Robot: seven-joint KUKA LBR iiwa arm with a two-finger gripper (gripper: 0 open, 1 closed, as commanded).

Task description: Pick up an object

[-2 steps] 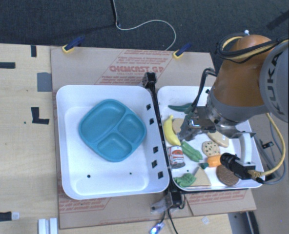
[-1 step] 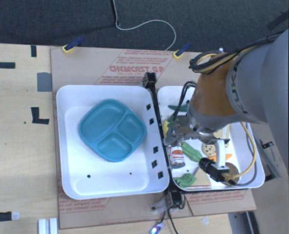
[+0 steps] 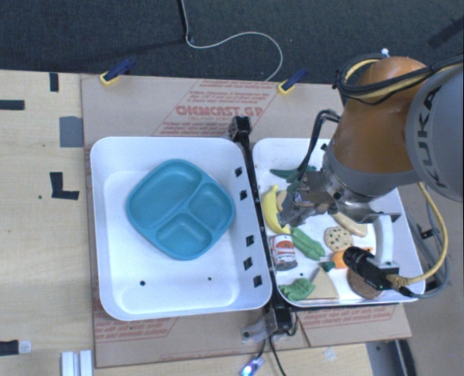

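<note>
The grey two-finger gripper (image 3: 298,202) hangs low over the left half of the right-hand shallow white bin (image 3: 400,210). Whether it is open or closed cannot be told, and nothing can be seen in its hold. Just beside it, against that bin's left wall about midway along, lies a small yellow toy banana (image 3: 270,210), which looks the likeliest thing to take. It is probably light hollow plastic, stiff but smooth and curved, so it could slip or roll. A hold across its thick middle seems safest. The wall close on its left leaves little room on that side. The bin is crowded: a long green pod-shaped toy (image 3: 307,242) lies just toward the near edge, a small tin with a red label (image 3: 284,252) sits by the left wall below the banana, a round speckled biscuit (image 3: 336,237) is near the centre, and a green leafy piece (image 3: 298,291) is at the near-left corner. The left-hand white bin (image 3: 114,233) carries a blue divided plate (image 3: 181,208), well apart.
</note>
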